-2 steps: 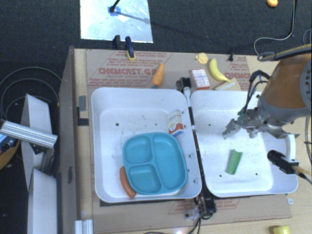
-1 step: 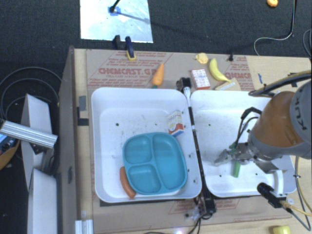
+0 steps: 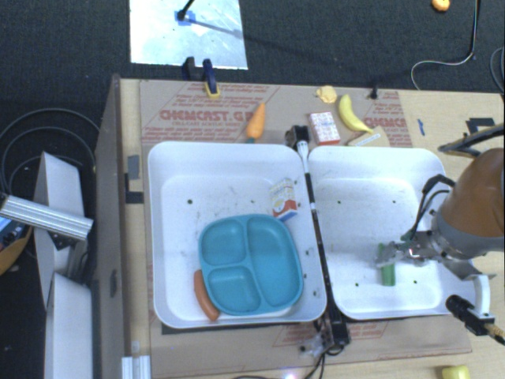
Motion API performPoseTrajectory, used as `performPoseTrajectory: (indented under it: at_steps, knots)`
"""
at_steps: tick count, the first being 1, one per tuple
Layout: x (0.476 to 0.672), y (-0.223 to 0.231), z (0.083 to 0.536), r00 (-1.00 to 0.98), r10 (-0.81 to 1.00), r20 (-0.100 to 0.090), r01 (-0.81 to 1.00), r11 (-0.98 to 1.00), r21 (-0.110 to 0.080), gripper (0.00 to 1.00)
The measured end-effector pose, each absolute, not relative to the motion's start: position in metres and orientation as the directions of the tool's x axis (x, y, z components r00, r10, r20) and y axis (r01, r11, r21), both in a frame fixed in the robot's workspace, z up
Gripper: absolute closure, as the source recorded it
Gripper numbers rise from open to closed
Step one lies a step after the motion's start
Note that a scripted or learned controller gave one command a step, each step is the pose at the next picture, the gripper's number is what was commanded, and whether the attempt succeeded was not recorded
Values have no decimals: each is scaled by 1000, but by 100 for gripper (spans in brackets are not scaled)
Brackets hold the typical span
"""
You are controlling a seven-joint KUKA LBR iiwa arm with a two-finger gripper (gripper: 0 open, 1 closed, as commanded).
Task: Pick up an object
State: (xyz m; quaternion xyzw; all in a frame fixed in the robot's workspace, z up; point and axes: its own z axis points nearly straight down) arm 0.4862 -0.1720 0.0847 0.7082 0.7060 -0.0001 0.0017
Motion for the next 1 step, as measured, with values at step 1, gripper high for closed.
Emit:
performPoseTrajectory:
  at_steps: [1]
  knots:
    - [488, -168, 95, -1, 1000, 0, 1000, 1, 5, 100]
